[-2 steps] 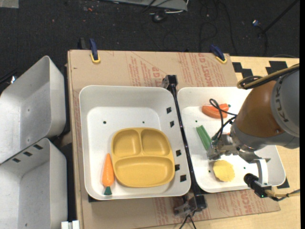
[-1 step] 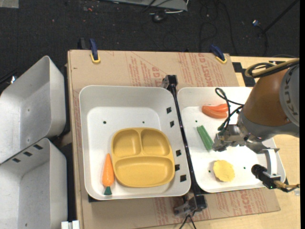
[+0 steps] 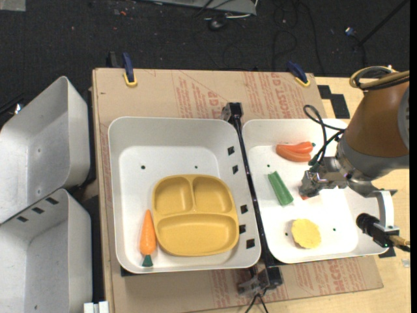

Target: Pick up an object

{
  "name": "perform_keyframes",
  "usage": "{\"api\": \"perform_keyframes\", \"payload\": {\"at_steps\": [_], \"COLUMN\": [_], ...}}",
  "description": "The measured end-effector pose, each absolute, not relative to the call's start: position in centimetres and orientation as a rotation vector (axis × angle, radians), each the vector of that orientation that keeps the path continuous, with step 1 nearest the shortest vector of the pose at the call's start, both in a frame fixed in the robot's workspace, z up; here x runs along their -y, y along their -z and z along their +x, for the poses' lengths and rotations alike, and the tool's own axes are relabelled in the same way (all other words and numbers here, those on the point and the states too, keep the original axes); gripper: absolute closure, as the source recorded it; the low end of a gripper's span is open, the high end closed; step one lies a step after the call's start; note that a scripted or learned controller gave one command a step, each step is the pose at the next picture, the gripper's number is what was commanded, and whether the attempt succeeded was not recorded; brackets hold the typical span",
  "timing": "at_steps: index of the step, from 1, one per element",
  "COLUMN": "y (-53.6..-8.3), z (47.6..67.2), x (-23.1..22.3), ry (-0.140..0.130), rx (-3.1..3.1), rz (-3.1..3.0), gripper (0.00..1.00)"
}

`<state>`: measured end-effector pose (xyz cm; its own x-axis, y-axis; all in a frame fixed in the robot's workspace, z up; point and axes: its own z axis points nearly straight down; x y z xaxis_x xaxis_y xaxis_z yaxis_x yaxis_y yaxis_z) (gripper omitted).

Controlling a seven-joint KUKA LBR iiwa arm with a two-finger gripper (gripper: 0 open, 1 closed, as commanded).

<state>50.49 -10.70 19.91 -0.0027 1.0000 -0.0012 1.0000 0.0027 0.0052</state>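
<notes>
Green stick (image 3: 281, 188) looks light, stiff plastic; I would pinch its middle; gripper (image 3: 311, 186) beside it, state I cannot tell

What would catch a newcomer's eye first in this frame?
The yellow three-compartment plastic tray in the left white bin, an orange toy carrot beside it. In the right white bin, the arm's end effector hovers between an orange-red pepper-like piece, a green stick and a yellow disc.

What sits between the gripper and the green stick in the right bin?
Nothing: in the camera view, only bare white floor of the right bin separates the gripper from the green stick. The orange pepper lies further back.
</notes>
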Motion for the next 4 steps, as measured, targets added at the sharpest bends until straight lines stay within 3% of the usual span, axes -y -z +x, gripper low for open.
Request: {"api": "perform_keyframes", "payload": {"at_steps": [1,2,4], "y": [-24.5,-24.7,-24.6], "z": [51.2,53.2,54.6], "x": [11.2,5.2,-5.3], "ry": [-0.002,-0.004,-0.001], "rx": [-2.222,-2.23,-2.23], "rz": [2.216,2.212,2.213], "gripper": [1.0,1.0,1.0]}}
